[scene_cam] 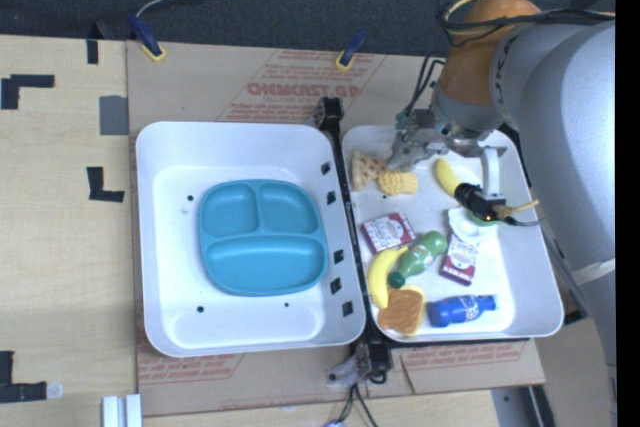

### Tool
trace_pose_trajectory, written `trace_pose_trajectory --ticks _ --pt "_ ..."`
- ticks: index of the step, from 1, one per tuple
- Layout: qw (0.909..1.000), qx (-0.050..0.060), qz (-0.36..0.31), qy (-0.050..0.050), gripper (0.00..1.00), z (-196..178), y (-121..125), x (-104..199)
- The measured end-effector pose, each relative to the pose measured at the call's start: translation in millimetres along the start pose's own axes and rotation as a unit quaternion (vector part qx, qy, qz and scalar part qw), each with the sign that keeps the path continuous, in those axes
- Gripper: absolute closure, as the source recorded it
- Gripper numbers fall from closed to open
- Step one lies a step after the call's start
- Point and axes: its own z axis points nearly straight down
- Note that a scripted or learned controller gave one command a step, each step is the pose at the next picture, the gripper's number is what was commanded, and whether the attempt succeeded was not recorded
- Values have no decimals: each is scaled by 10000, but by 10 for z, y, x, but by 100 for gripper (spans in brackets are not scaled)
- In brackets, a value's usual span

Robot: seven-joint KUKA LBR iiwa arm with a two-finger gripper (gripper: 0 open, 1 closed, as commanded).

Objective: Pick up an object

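Nearest you, your gripper (408, 153) hangs just above the yellow plastic corn cob (396, 182) in the right white bin (535, 310); its opening I cannot tell. Crowding waffle piece (366, 170) could spoil your grasp.

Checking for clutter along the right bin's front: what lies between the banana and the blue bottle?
In the camera view, a brown bread-like piece lies between the banana and the blue bottle, touching the banana's lower end; the green bottle sits just above that stretch.
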Motion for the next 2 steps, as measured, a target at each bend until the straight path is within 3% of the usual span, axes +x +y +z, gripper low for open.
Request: trace_pose_trajectory --ticks 1,2 --pt "10000 2 -1 -1 0 2 -1 0" --pt "9999 140 17 33 0 186 46 -15"
